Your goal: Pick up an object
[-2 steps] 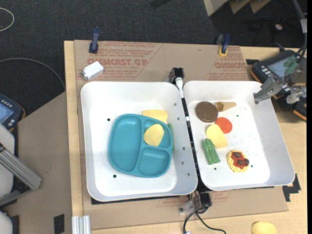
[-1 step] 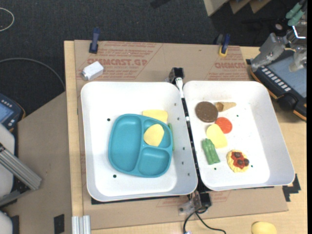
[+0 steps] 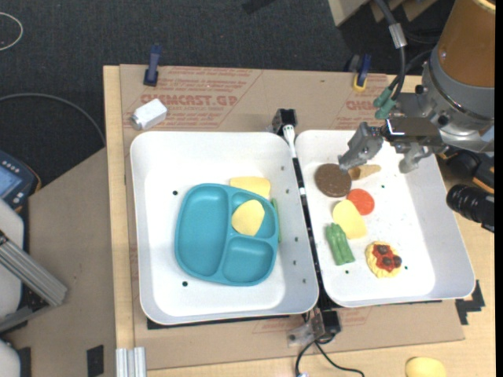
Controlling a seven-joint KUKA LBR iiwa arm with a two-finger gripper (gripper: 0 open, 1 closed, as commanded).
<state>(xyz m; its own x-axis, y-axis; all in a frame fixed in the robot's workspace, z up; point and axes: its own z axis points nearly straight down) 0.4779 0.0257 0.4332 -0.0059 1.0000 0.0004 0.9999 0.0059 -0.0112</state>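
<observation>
Right bin (image 3: 440, 234): pincer (image 3: 385, 151) spread wide near its back rim, brown disc (image 3: 332, 181) just beside; open floor lies right.

You have two white bins: the left bin (image 3: 149, 210) and the right bin (image 3: 440, 242). The left one holds one blue divided tray (image 3: 208, 238) and two yellow pieces (image 3: 248, 218) (image 3: 251, 186). The right one holds one brown disc (image 3: 332, 181), one red-orange piece (image 3: 361, 201), one yellow piece (image 3: 350, 220), one green piece (image 3: 340, 244), and one small pizza toy (image 3: 383, 259).
</observation>
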